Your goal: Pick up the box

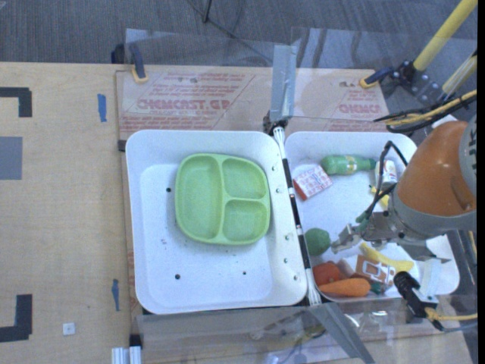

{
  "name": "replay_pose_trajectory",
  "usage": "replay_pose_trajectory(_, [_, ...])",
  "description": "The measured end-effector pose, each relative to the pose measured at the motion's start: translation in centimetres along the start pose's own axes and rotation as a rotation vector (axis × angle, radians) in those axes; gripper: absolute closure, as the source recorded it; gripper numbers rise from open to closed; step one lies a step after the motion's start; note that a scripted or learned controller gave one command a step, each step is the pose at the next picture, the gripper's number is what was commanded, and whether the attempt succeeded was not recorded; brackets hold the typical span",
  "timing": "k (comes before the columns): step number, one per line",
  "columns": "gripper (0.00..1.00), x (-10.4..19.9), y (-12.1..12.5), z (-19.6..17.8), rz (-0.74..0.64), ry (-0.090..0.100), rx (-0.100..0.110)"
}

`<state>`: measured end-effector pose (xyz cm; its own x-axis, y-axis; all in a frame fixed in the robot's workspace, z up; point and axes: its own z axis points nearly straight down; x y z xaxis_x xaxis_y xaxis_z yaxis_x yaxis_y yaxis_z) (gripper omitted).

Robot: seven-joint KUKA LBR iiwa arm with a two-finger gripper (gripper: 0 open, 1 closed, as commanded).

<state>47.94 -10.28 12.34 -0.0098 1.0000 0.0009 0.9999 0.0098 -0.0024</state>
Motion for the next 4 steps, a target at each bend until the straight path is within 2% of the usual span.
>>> replay_pose_trajectory(1, [0.0, 2.4, 2.9, -6.1, -0.198, -0.002, -0.004])
replay_pose_trajectory(2, [0.0, 0.9, 4.7, -7.2, -0.171, -0.003, -0.005])
replay_pose_trajectory(3, [0.0, -1.6, 2.0, -1.9, -0.234, 0.0, -0.001])
replay_pose_trajectory(4, [0.0, -0.3, 0.4, 1.1, -0.53, -0.008, -0.012])
